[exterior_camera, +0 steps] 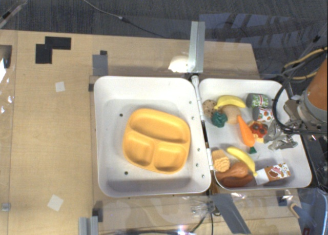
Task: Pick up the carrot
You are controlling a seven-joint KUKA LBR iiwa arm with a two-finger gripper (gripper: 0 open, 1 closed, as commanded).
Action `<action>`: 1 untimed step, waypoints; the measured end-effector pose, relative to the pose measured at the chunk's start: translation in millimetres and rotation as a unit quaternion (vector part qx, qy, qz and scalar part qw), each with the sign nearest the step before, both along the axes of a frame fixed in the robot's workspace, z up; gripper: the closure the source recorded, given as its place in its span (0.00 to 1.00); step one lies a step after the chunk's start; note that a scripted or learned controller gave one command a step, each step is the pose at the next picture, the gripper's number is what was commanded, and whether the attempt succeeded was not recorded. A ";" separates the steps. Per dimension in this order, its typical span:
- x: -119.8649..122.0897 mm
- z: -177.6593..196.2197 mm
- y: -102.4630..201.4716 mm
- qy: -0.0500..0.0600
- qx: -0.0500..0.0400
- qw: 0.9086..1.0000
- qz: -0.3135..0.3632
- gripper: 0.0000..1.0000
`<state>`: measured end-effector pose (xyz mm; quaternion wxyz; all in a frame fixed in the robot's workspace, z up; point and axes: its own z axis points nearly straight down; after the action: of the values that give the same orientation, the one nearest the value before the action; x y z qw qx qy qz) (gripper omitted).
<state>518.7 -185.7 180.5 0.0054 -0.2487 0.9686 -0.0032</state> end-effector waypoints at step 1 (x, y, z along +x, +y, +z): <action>0.0 -1.4 2.0 0.001 0.001 1.000 0.001 0.00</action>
<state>518.8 -183.7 179.2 0.0046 -0.2500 0.9682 -0.0019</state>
